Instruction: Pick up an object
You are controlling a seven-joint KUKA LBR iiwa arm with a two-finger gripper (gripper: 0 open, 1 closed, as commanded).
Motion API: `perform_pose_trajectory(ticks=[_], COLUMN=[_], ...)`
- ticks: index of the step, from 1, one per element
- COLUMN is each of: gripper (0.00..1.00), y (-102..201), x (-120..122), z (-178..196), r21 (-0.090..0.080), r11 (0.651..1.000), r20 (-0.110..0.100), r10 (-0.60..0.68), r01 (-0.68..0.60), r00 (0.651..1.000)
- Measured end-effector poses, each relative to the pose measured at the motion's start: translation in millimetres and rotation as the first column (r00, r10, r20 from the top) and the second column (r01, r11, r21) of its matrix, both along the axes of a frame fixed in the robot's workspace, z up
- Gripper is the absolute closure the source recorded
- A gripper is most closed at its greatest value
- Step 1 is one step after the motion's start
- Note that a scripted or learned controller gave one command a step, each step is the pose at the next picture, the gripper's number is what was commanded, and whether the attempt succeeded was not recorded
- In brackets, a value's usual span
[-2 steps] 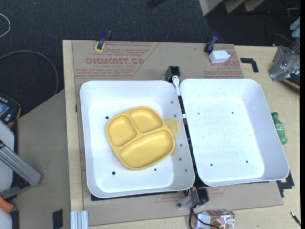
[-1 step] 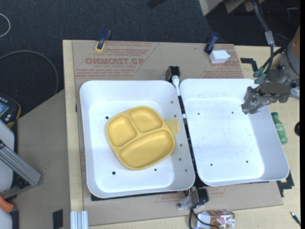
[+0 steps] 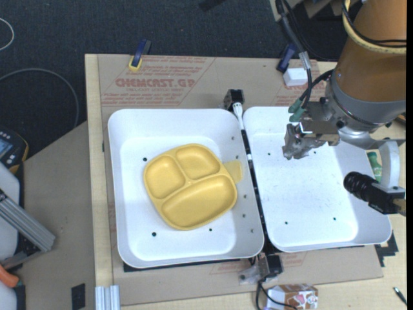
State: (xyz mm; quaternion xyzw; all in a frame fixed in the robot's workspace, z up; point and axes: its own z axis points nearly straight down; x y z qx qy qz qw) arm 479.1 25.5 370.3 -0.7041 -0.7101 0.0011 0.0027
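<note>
Grey two-finger gripper (image 3: 295,148) hangs over the upper left part of the right shallow white plastic bin (image 3: 322,228). Whether it is released or clenched cannot be told; nothing is seen in it. Yellow three-compartment plastic plate (image 3: 190,186) lies well to the gripper's left and slightly below, flat in the left shallow white plastic bin (image 3: 129,173).

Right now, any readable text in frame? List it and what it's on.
"CHEMCAST GP": red print on the brown protective sheet covering the bench, above the left bin.
Fainter red print on the same sheet near the right bin: too blurred to read.
Green-white label at the right edge: too small to read.
</note>
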Motion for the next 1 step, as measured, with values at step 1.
perform_pose_trajectory(ticks=[1], gripper=[1.00], y=[64.6], x=[0.4], z=[35.1], r21=[0.001], r11=[1.000], r20=[0.010], r10=[0.000], r01=[0.000], r00=[1.000])
